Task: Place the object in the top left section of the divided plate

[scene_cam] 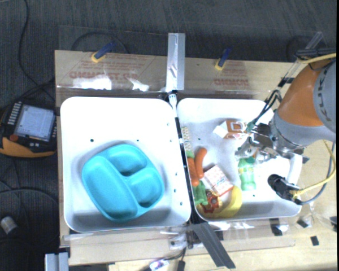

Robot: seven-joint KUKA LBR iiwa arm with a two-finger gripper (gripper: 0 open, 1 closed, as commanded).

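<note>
The blue divided plate (101,188) lies in the left bin (79,114), tilted, with one large section and two smaller ones, all bare. My gripper (252,149) hangs low in the right bin (209,113), just above the top of a green bottle (247,175) that lies on the bin floor. A small white and orange carton (232,128) sits just up and left of the gripper. Nothing shows between the gripper and the plate. The wrist body hides the gripper's tips.
The right bin's left side holds an orange sausage-like piece (199,161), a red and white box (216,179), a green item (198,194) and a yellow banana (234,203). A ridge (179,151) separates the bins. The arm (308,106) covers the right bin's right edge.
</note>
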